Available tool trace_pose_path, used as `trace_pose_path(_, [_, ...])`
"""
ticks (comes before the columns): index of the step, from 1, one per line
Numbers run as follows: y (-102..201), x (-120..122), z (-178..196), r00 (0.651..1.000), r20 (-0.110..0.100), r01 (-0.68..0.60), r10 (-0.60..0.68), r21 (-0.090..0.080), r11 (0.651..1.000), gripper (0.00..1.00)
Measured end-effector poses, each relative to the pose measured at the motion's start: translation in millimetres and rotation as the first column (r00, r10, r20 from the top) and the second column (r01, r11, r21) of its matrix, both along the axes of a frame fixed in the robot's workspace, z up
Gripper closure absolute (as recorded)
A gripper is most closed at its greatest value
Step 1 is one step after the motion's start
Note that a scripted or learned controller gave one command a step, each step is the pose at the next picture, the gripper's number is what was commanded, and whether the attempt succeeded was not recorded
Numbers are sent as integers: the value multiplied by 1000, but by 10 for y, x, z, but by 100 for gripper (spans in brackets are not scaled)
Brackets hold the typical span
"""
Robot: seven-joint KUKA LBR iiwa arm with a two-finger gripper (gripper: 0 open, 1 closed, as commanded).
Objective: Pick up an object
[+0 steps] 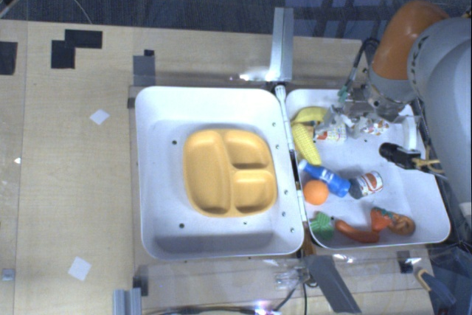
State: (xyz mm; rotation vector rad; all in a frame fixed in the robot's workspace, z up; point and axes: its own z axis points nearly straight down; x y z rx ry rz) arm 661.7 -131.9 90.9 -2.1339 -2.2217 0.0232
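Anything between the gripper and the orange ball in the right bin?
Yes. The gripper is at the right bin's far edge. The blue bottle lies across the direct line, touching the orange ball; the yellow corn cob lies to the camera's left. Nothing covers the ball from above.

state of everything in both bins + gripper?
yellow divided tray: flat, upright, in left bin
corn cob: lying along right bin's left wall
banana: lying at corn's far end
blue bottle: on its side
orange ball: resting against blue bottle
small can: on its side
gripper: low over right bin's far end, near a small white item; grip unclear
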Motion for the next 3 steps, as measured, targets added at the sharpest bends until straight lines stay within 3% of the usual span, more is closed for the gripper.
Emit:
trace_pose_path(1, [163,-54,-7,991,3,-131,131,-40,991,0])
trace_pose_path(2, [167,-44,131,991,1,-136,136,-38,990,100])
trace_pose_path(3, [175,-54,128,991,-4,-136,136,-35,990,0])
